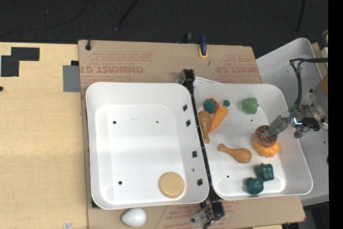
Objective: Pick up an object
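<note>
While the gripper hangs right over the donut at the right bin's right side, can't tell its state tbh, and the donut lies just below-left of it.

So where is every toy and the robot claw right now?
gripper: low in the right bin, at the donut's top edge
donut: flat, right bin
carrot: lying tilted, right bin
green ball: right bin, alone
drumstick: lying flat, right bin
tan disc: flat, left bin
white egg: outside the bins
</note>
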You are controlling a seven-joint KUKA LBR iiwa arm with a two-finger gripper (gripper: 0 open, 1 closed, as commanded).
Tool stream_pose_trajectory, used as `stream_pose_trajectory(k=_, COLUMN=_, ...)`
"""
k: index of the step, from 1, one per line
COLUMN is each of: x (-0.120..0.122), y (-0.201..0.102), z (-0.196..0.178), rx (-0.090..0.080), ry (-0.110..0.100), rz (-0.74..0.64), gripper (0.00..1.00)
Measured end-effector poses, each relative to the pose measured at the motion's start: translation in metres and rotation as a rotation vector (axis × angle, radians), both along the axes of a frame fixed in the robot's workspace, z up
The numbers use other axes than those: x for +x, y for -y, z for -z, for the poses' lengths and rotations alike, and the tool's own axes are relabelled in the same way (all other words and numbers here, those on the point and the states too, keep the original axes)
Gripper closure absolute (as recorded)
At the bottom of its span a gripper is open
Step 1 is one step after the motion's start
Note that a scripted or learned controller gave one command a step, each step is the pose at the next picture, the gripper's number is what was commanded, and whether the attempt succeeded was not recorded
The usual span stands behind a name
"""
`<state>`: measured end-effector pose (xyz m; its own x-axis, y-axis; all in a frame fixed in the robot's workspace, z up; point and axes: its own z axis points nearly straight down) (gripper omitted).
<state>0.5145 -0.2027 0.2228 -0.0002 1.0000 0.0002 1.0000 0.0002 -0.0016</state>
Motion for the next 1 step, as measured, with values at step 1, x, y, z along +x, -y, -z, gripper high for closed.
stream_pose_trajectory(k=1, x=-0.0393, y=-0.0777, z=-0.0955, rx=0.002, ry=0.005, rz=-0.007, gripper=0.00)
